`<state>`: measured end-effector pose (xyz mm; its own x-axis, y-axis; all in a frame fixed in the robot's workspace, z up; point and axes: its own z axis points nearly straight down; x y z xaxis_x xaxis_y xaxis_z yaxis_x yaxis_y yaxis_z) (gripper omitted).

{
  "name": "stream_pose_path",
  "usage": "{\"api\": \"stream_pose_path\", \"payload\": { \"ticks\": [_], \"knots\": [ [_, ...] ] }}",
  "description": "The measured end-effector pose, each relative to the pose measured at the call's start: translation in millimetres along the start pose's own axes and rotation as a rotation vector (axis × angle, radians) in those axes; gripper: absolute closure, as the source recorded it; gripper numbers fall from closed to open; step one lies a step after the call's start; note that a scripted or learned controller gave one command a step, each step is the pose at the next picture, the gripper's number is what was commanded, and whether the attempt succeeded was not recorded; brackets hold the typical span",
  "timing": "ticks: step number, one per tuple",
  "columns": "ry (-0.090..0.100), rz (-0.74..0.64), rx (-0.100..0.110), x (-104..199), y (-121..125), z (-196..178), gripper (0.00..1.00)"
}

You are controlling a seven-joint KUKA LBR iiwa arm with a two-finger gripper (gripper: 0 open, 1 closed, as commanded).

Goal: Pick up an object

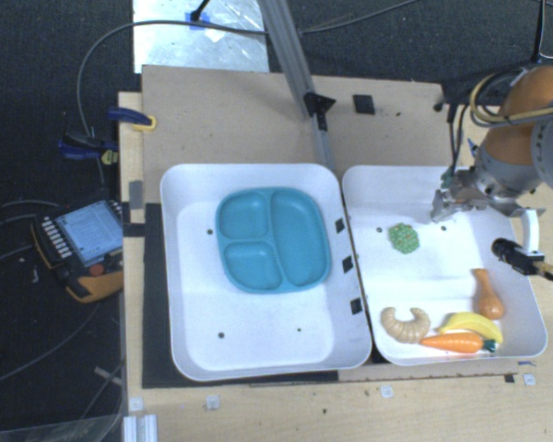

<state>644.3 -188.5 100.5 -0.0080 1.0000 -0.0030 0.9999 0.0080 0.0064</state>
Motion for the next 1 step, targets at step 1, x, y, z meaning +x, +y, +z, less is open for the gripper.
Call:
{"api": "stream_pose_path", "payload": {
  "ticks": [1],
  "knots": [
    [0.002,0.001,-0.002,8.5,7.4,-58.6,1.0]
  ]
}}
